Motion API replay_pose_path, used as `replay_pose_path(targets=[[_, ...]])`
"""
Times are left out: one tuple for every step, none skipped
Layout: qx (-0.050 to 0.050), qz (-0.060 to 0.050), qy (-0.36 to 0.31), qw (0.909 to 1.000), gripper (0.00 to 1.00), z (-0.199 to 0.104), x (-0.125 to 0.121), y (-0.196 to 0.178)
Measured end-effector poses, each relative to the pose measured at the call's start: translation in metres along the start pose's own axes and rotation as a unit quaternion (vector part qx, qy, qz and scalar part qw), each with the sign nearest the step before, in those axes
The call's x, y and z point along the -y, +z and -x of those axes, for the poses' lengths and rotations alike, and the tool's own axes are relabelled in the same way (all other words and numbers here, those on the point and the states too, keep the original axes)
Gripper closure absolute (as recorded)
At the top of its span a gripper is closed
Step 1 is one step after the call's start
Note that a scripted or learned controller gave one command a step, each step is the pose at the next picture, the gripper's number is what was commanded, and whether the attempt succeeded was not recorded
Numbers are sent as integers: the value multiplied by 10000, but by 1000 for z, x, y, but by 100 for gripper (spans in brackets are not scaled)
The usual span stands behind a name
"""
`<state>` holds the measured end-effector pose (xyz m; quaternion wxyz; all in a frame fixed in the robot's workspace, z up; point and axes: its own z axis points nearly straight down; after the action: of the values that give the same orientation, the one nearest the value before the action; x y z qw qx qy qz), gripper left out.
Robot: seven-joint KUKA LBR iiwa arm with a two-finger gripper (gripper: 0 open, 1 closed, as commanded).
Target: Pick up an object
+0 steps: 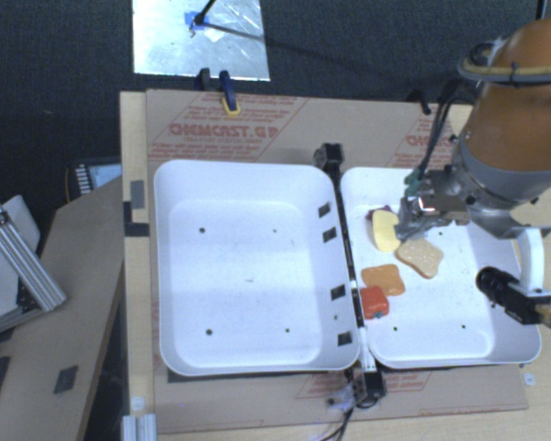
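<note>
The bench [92, 274] is a light tan surface. On it lies a flat sheet of brown cardboard [257, 127] printed with red lettering, reaching past the bins on every side. Two shallow white bins sit on that cardboard, side by side and touching along their inner edges. The left bin [170, 274] has rounded corners and a few small dark dots on its floor. The right bin [441, 338] is joined to it by a row of black clips [335, 237] down the seam. A yellow and blue clamp [228, 95] grips the cardboard's far edge.
</note>
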<state>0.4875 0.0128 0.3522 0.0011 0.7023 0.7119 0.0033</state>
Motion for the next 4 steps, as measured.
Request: replay_pose_path(targets=[[6, 49, 31, 10000, 100, -26, -16, -109], [2, -12, 15, 10000, 100, -92, -23, -114], [-2, -16, 8, 10000, 100, -168, -27, -120], [2, -33, 19, 10000, 100, -215, -1, -111]])
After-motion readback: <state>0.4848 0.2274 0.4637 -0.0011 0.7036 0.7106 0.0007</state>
